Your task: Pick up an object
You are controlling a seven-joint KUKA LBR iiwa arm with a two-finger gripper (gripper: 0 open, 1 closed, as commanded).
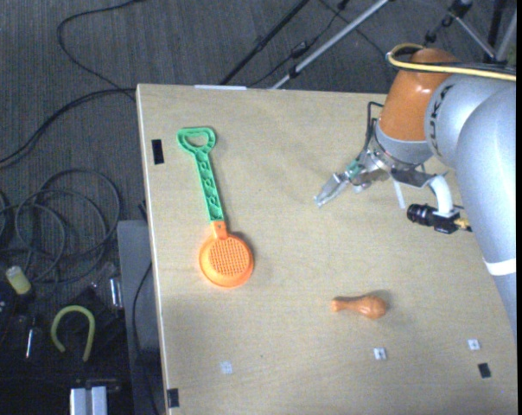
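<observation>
Tool point(327, 193) hangs over the counter point(287, 318), upper right of centre, tips pointing left and down. Fingers close together, narrow gap, nothing between them. Behind it the orange band point(408, 102) and the grey arm point(486, 162) run off to the right; a small black fitting point(429, 216) sticks out below the wrist.

Orange pear-shaped object point(362, 305) lies on the counter below the tool, well apart from it, narrow end to the left. Strainer point(214, 210) lies far left of the tool: green handle up, loop at the top, round orange mesh head at the bottom. A few small markers sit near the lower edge.

Floor left of the counter carries black cables point(54, 214).
</observation>
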